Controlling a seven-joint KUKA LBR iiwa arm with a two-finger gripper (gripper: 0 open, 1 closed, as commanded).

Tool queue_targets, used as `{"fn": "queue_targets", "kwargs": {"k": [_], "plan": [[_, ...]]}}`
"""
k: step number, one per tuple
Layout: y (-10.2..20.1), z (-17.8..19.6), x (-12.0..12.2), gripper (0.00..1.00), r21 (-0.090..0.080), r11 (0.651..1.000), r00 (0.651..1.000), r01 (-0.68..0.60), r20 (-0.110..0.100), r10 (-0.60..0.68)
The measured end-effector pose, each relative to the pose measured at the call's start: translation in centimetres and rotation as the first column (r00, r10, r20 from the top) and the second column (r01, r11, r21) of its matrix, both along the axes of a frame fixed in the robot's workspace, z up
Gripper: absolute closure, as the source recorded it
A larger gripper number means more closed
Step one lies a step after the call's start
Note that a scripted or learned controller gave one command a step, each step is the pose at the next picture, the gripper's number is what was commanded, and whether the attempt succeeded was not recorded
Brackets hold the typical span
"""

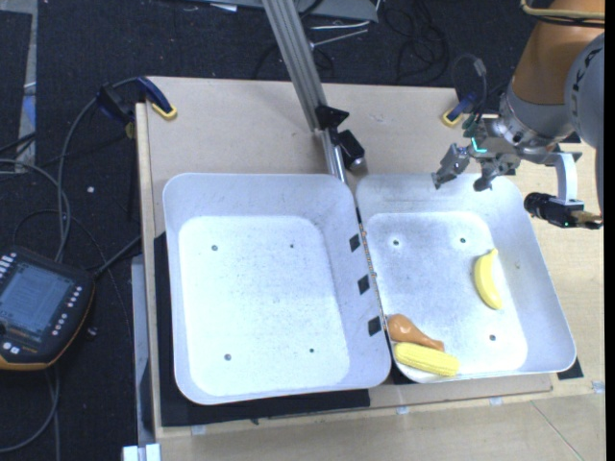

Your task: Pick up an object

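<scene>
While jaws (469,169) gape, banana (487,279) lies apart.

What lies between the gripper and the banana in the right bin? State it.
Nothing but bare white bin floor: in the camera view, the gripper hangs open above the right bin's far rim, the banana nearer the camera.

You see the arm (562,56) cut off by the right edge; the handheld pendant (38,305) runs off the left edge. The orange toy (413,331) is partly hidden behind the corn cob (427,359); its shape is hard to tell.
</scene>
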State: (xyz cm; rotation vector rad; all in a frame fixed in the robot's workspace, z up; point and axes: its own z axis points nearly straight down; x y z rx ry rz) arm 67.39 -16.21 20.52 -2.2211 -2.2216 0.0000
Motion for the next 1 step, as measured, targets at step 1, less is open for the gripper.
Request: {"fn": "queue_targets", "kwargs": {"k": [1], "plan": [[0.0,0.03,0.01,0.0,0.0,1.0,1.0,0.0,0.0,0.0]]}}
